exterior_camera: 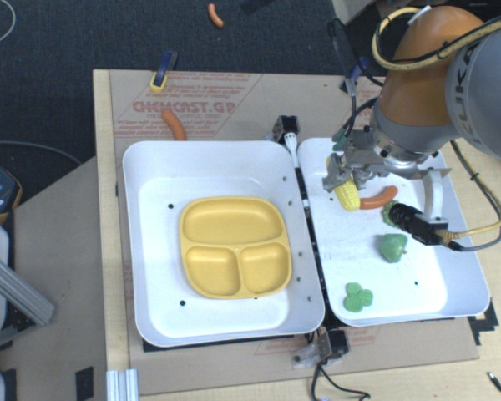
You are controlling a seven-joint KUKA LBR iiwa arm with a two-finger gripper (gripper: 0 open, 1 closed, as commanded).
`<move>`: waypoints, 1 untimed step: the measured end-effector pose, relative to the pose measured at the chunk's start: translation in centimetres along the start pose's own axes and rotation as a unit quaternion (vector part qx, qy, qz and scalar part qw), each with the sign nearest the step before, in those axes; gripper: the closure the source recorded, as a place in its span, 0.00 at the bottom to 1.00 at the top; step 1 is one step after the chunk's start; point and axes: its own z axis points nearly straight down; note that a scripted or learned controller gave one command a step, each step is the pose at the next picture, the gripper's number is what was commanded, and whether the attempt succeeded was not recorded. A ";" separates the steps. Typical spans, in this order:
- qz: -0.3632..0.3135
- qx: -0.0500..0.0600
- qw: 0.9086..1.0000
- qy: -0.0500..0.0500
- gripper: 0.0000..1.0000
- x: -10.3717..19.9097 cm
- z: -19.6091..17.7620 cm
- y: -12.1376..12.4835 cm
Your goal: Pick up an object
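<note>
Item: one moment of a pick attempt, viewed from above.

Gripper (344, 176) — was seen low over the right bin (451, 286), at its far left part, under the grey arm (451, 65) with the orange band. Its metal body was visible; whether it stood wide or narrow could not be told, since the tips were lost against the objects beneath.

Corn (347, 195) — a yellow toy cob, was found directly under the gripper and touching it or nearly so. Whether it was clasped or merely lay on the bin floor could not be settled. It was judged the likeliest target.

Sausage (378, 198) — orange-red, was noted just beside the corn, on the side away from the left bin.

Green piece (392, 246) — was recorded nearer the camera than the gripper, apart from it.

Green cluster (358, 297) — was recorded further still toward the near rim, well apart from the gripper.

Tray (234, 246) — yellow, three compartments, was seen in the left bin (150, 224), well to the gripper's far side of the divide; nothing was seen in it.

Progress: the approach was judged done — the gripper was down at the corn. The grasp was unconfirmed, and no object was seen raised. The closing, if not made, and the lift were judged left to do.
</note>
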 end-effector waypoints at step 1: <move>0.000 0.003 1.000 0.000 1.00 5.8 1.0 -1.3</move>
